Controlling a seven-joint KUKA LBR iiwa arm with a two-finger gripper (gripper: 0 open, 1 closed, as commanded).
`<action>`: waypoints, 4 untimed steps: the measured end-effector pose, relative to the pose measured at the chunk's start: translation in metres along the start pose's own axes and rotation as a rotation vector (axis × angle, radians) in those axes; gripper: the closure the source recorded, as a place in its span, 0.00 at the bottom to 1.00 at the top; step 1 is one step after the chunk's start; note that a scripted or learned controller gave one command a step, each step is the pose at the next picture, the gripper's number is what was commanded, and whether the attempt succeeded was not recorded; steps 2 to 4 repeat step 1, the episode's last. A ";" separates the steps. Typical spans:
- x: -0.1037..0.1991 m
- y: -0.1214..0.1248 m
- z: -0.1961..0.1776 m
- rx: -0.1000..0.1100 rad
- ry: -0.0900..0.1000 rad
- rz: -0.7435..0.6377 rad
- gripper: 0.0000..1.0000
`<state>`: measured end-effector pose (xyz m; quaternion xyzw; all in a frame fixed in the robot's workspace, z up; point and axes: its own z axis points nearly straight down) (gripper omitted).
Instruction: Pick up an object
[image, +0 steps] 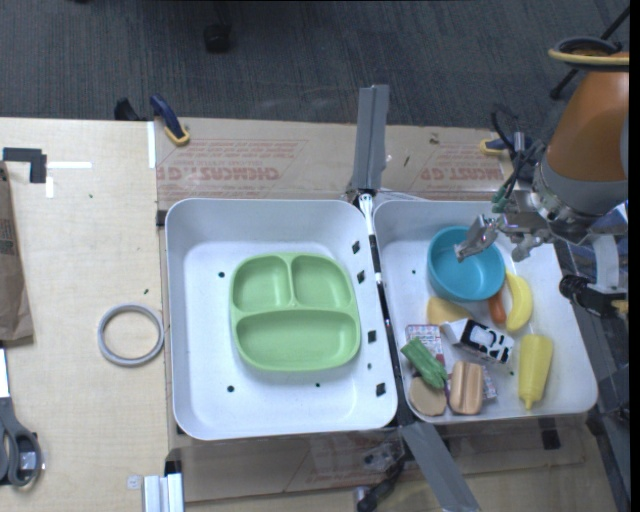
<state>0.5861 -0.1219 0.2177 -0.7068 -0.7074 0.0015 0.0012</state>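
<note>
The blue bowl (466, 268) sits in the right bin (395, 235) directly under the jaws; whether they are apart cannot be told

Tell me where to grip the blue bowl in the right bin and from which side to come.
Grip the blue bowl by its rim, coming straight down from above. It stands upright with its mouth open upward, so one finger could slip inside and one outside the thin wall. The far rim, where the gripper hangs, looks best: the banana and other items crowd the near side.
</note>
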 end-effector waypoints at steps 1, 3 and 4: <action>-0.056 -0.063 0.049 -0.001 0.000 0.037 0.00; -0.056 -0.063 0.049 -0.001 0.000 0.037 0.00; -0.056 -0.063 0.049 -0.001 0.000 0.037 0.00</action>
